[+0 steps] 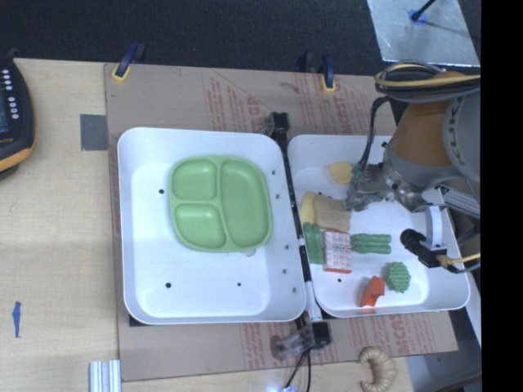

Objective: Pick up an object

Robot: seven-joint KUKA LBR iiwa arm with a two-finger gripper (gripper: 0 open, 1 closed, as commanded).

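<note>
The right bin point(458, 300) holds several toy foods: a yellow round piece point(340, 171), a tan bread slice point(331, 214), a long green piece point(311, 242), a red-and-white packet point(337, 251), a green pickle-like piece point(370, 242), a green broccoli point(399, 276) and an orange-red carrot point(372, 291). My gripper point(359, 193) hangs low over the bin's upper middle, just right of the bread slice and below the yellow piece. The wrist hides its fingertips. The grey arm with its orange band point(421, 137) comes in from the right.
The left bin point(139, 243) holds a green divided plate point(221, 202). A black clamp point(279, 124) sits at the top between the bins. A tan curled object point(378, 367) lies on the bench below the right bin. A black and yellow pendant point(12, 117) rests at the far left.
</note>
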